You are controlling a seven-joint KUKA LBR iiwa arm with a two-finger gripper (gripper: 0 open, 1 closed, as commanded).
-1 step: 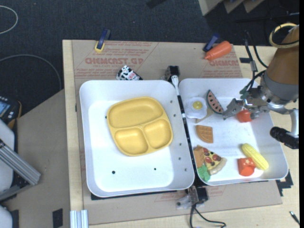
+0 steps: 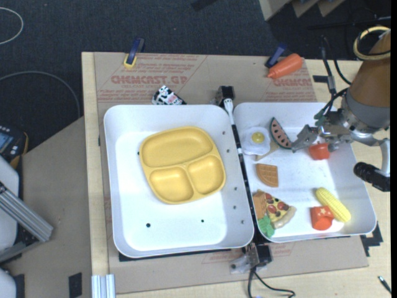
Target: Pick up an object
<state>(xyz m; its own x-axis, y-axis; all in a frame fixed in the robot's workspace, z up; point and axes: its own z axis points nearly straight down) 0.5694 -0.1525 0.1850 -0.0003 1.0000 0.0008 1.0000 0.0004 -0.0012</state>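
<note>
My gripper hangs over the back of the right bin, with the grey arm and its orange band reaching in from the right. Its fingers are spread open, one tip pointing left toward a watermelon slice. A small red toy piece lies on the bin floor just below and between the fingers, and it is not gripped. Also in this bin are a fried egg, a brown cracker, a pizza slice, a yellow corn cob and another red piece.
The left bin holds a yellow divided plate. On the bench behind the bins lie an orange carrot toy, a black-and-white toy and a yellow-blue clip. A black part juts in at the right.
</note>
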